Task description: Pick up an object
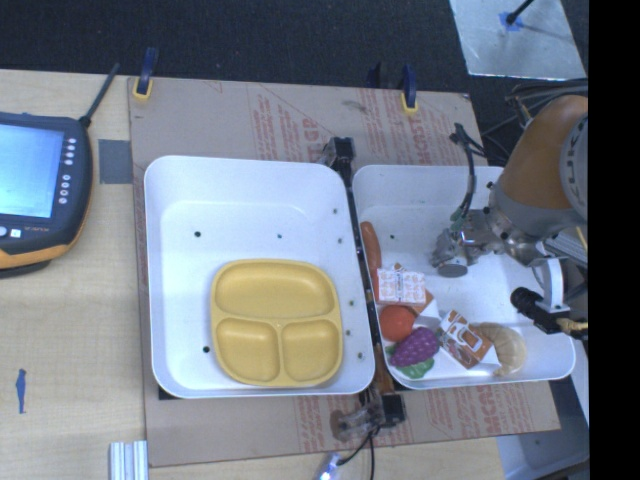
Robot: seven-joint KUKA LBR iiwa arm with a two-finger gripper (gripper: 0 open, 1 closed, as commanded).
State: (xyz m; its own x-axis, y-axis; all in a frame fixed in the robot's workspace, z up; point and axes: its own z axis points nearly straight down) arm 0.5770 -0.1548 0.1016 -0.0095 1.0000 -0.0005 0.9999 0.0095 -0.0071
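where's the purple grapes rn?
The purple grapes lie in the right bin, near its front-left corner, just below the red tomato and left of the small carton.

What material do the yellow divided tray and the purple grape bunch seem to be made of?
The yellow three-compartment tray looks like moulded plastic with a matte finish: one even colour, rounded edges, soft highlights. The small purple grape bunch is probably plastic toy food, judging by its uniform colour and slight sheen, though it is too small to be sure.
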